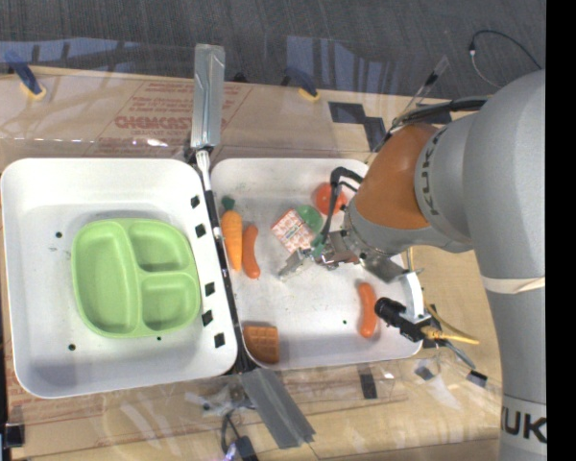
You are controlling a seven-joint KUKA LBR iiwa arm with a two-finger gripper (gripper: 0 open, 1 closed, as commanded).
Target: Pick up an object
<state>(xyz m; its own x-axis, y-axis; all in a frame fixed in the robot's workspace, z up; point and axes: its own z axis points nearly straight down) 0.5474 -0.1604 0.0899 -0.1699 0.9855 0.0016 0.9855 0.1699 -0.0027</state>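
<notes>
Two white bins (38, 200). One green divided plate (134, 277). Right bin: one carrot (231, 240), two sausages (252, 251), one bread slice (261, 342).

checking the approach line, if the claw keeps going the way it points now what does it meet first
The claw points left across the right bin. Straight on, it would likely reach the small sausage first, then the carrot; depth is unclear.

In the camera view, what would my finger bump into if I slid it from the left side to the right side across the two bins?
Green divided plate → carrot → small sausage → pink packet → gripper → another sausage.
</notes>
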